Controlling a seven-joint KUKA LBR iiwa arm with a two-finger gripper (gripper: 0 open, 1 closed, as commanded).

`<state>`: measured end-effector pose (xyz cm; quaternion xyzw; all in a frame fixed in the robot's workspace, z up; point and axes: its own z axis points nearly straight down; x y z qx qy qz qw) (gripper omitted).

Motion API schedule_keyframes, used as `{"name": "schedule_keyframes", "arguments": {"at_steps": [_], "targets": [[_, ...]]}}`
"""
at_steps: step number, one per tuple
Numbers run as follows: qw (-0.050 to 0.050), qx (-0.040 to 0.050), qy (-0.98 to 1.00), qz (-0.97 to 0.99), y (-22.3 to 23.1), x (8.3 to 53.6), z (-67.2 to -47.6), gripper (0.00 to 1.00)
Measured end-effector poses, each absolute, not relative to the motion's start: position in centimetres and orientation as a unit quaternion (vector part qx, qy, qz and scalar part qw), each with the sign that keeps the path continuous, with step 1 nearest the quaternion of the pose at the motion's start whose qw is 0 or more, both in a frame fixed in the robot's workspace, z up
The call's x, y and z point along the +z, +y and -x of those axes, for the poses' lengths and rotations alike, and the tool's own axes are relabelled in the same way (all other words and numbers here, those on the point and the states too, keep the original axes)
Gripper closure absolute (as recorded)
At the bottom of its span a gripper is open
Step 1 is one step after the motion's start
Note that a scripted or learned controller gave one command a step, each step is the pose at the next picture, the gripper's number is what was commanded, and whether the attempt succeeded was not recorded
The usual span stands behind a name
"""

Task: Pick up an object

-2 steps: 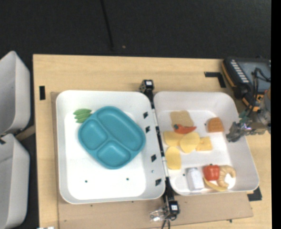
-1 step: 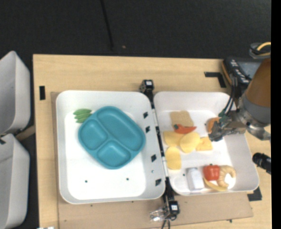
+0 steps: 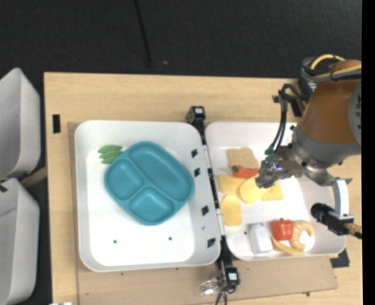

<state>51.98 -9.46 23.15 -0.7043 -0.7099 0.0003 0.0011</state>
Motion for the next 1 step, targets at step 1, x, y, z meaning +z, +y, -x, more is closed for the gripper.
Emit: {"name": "schedule_keyframes", "arguments": {"at_steps": [1], "targets": [[0.0,0.0006,-0.709,0.705,-8.92,23.03,-52.52,1.0]]}}
